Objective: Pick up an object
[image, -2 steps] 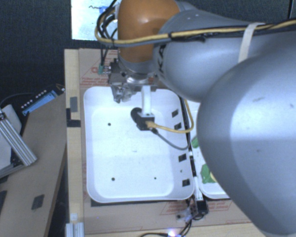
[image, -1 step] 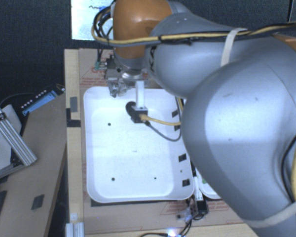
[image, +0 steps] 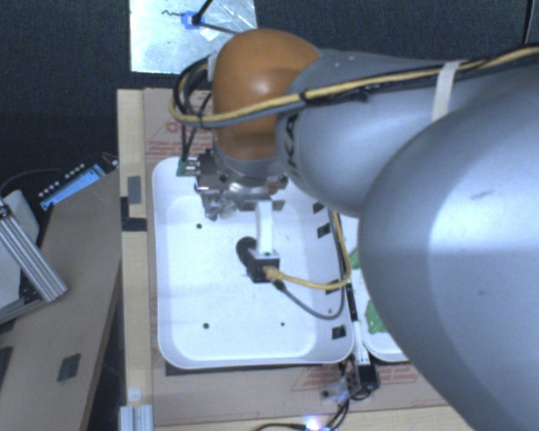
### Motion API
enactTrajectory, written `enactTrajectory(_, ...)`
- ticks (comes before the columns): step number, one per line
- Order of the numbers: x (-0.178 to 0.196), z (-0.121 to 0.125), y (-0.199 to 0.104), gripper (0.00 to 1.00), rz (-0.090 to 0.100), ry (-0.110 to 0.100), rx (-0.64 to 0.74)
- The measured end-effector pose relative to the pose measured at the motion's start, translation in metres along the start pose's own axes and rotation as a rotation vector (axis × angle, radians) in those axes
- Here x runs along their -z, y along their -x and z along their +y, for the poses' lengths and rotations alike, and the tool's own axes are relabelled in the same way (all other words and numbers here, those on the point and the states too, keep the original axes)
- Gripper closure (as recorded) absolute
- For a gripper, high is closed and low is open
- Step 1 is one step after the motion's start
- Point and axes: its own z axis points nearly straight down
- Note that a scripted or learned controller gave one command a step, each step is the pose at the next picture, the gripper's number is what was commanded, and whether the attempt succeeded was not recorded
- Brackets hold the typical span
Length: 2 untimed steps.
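My gripper (image: 217, 205) hangs low over the far part of the left white bin (image: 189, 330), under the orange band of the wrist (image: 256, 79). The wrist body covers most of it, and I see nothing between its tips. Green bits of an object (image: 372, 316) peek out in the right bin (image: 386, 353), just past the divider, and another green sliver (image: 354, 260) lies higher up along the same edge. The big grey arm (image: 449, 205) hides the rest of the right bin.
A crumpled silver sheet (image: 193, 21) lies beyond the bins at the top. A blue strip (image: 72, 182) and a metal rail (image: 18, 245) stand to the left on the brown bench (image: 72, 330). Cables and clips (image: 352, 380) sit at the bins' near edge.
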Motion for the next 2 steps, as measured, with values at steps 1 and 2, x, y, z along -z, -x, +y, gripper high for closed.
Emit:
enactTrajectory(1,0.151,0.078,0.103,1.0,-0.001,0.027,-0.01)
enactTrajectory(2,0.175,0.079,0.003,1.0,0.006,0.011,0.011)
